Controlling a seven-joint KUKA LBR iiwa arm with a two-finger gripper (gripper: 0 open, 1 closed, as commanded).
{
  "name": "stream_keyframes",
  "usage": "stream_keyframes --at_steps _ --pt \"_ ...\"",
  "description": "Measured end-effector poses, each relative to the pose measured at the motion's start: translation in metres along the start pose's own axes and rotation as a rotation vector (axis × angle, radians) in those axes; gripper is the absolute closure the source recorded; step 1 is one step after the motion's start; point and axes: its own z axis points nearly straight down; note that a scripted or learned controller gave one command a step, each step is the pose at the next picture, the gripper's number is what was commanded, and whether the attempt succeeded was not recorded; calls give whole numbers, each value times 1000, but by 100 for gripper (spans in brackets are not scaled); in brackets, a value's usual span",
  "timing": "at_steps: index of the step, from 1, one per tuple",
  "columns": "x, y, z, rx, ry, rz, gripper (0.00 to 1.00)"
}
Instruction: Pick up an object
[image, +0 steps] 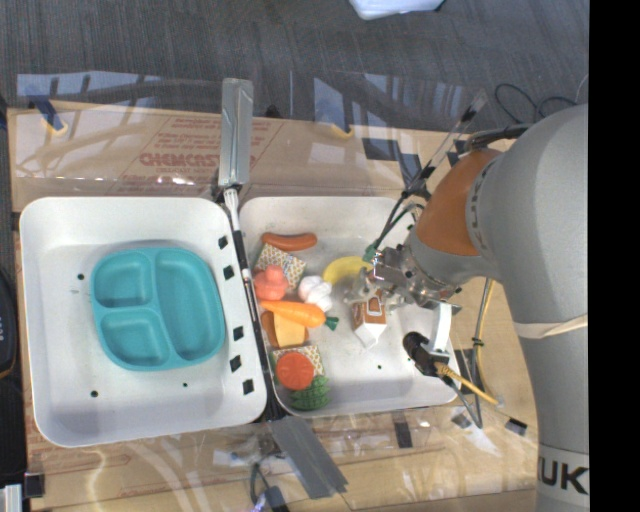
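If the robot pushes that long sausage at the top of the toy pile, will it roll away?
The sausage looks round and smooth like a tube, so it would probably roll sideways when nudged. It seems to be a small plastic toy, likely light and stiff. Its glossy skin might slip between the gripper fingers.

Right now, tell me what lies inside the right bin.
The right bin holds toy foods: a sausage, banana, carrot, tomato and a small carton. The gripper and wrist cover part of the bin's right side, so anything beneath them is hidden.
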Motion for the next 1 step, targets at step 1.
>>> stream_keyframes --at_steps 1 --pt "52 46 -120 -7 -2 -116 100"
